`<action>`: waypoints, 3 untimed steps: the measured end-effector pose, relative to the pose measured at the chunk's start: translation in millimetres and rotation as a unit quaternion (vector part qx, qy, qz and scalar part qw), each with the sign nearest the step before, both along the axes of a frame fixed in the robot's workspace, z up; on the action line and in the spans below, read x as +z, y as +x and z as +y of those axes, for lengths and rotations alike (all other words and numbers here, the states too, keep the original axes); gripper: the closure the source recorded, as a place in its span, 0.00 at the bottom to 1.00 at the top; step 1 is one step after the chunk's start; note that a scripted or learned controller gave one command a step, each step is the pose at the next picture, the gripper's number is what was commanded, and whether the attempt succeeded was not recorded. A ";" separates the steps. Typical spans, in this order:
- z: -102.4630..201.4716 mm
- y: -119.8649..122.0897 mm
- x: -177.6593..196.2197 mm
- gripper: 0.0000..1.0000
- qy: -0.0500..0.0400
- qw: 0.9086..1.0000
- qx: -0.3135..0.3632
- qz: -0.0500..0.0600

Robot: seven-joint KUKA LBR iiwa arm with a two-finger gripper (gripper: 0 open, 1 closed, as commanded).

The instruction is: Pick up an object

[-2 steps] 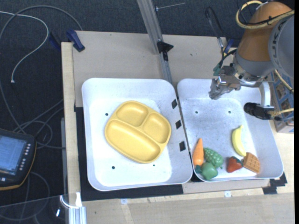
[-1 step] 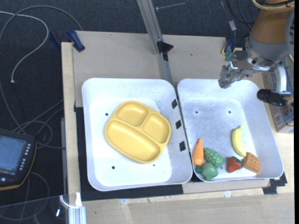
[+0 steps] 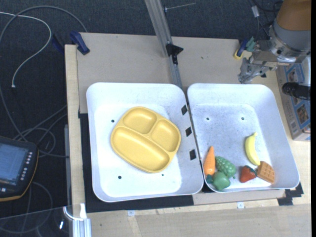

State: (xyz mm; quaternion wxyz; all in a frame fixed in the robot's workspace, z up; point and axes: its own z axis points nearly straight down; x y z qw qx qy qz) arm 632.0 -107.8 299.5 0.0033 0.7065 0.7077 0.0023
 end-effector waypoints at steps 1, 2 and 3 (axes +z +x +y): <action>48.2 3.9 -2.5 1.00 0.001 1.000 0.002 0.003; 92.7 2.8 -19.1 1.00 0.002 1.000 0.002 0.006; 138.5 12.0 -42.3 1.00 0.002 1.000 0.002 0.006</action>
